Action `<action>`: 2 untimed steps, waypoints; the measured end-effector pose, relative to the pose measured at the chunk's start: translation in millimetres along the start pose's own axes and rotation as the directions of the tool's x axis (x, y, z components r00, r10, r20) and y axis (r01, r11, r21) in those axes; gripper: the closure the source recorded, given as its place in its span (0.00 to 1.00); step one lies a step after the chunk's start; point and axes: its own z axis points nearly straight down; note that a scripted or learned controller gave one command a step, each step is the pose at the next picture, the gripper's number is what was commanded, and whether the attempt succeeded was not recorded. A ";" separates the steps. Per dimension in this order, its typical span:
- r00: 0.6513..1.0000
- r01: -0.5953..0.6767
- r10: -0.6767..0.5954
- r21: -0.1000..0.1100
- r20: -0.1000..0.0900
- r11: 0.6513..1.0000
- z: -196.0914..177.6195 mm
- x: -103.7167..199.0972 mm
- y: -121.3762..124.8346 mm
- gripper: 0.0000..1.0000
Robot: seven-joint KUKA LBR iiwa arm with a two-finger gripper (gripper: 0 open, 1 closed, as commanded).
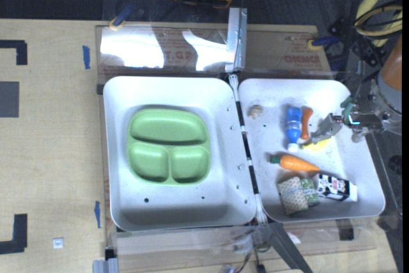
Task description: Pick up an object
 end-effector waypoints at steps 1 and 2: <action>0.998 0.064 -0.063 -0.004 0.002 0.998 61.7 -10.9 68.4 0.00; 1.000 -0.014 0.014 -0.003 0.000 1.000 160.4 -60.5 89.2 0.00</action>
